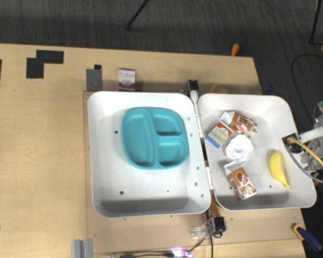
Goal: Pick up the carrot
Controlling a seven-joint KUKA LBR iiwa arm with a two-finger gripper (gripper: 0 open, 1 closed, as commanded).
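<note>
Wooden bench (37,160) is topped by 2 white bins: teal divided tray (153,137) at centre, banana (279,169) at lower right.

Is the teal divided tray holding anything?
Empty. The teal divided tray in the left bin shows bare compartments, with nothing lying in them.

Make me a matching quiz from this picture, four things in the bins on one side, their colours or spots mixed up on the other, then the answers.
1. divided tray
2. banana
3. white cup
4. small carton

A. yellow, by the right bin's right wall
B. teal, in the left bin
C. brown and white, near the right bin's front edge
D. middle of the right bin

Pairs: 1-B, 2-A, 3-D, 4-C
</note>
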